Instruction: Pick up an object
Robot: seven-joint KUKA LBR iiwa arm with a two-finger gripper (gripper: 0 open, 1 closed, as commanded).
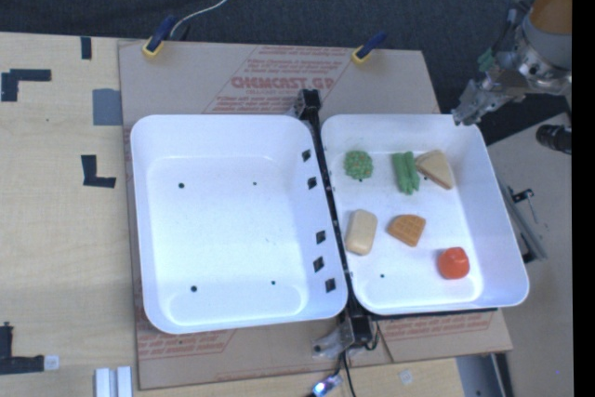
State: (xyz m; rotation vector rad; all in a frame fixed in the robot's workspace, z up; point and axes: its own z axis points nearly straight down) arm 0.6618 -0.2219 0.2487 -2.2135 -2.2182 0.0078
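light: even, bright | shadows: soft | bins [228, 130]: slightly overexposed | focus: slightly soft

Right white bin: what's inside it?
Inside the shallow white plastic right bin: a green round bumpy piece, a green elongated piece, a tan wedge, a cream rounded block, an orange chunk, a red round piece. Nothing covered.

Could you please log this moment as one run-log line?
gripper: above right white bin far corner | holding: nothing seen | red round piece: in bin
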